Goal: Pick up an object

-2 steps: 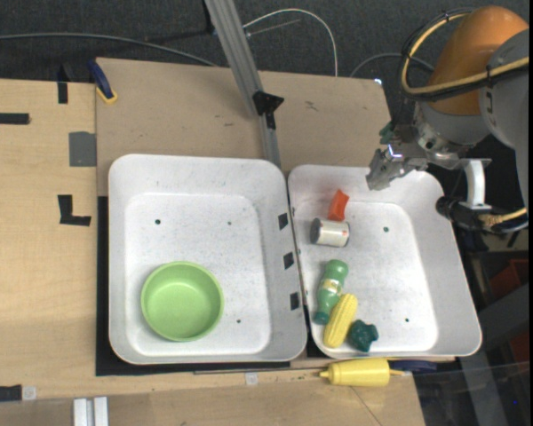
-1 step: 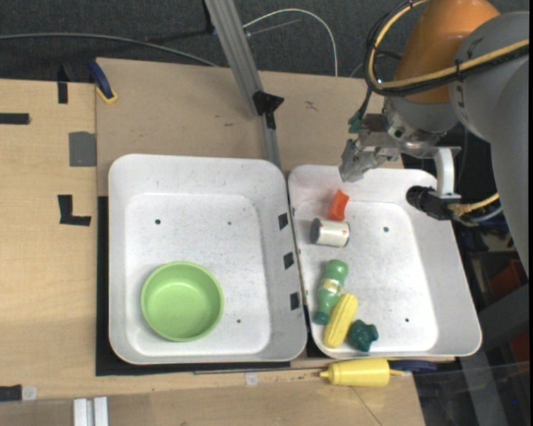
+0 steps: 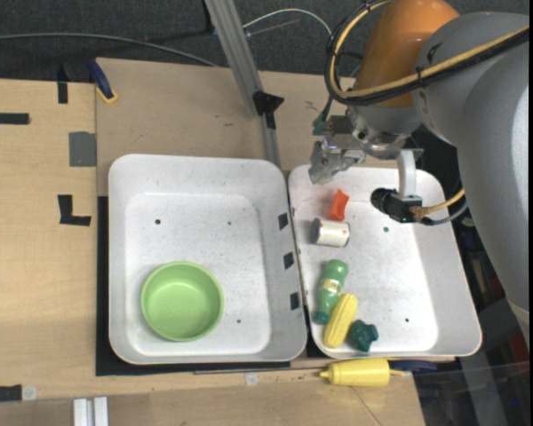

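My gripper (image 3: pixel 324 169) hangs over the far left corner of the right bin (image 3: pixel 426 264), its fingers close together with nothing visible between them. Just in front of it lies a small orange block (image 3: pixel 338 204). Below that rests a white cylinder (image 3: pixel 332 232). Further toward the front lie a green bottle (image 3: pixel 330 289), a yellow corn cob (image 3: pixel 341 319) and a dark green piece (image 3: pixel 363 335), bunched together.
The left bin (image 3: pixel 195 185) holds a green bowl (image 3: pixel 182 301) at its front left. A yellow bottle (image 3: pixel 360 373) lies on the bench outside the right bin's front rim. A slanted metal pole (image 3: pixel 240 51) rises behind the bins.
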Motion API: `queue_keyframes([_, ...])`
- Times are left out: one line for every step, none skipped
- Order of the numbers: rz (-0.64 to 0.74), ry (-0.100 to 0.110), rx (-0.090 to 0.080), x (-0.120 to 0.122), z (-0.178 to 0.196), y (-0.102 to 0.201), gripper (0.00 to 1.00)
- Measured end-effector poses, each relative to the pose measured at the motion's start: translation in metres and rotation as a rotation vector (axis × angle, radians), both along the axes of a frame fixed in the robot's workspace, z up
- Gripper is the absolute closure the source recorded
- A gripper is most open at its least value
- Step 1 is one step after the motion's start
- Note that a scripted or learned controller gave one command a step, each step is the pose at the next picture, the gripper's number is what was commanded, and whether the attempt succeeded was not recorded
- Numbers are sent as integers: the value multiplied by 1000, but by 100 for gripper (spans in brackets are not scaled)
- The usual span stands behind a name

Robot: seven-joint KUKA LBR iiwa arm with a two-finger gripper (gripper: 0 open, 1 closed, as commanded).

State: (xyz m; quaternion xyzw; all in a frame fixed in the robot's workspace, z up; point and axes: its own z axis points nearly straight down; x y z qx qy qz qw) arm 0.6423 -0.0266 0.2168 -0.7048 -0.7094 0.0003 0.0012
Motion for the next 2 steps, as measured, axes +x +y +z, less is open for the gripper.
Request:
queue_keyframes([0,-1,0,9,-7,52,100])
queue_keyframes([0,-2,0,20,3,95,100])
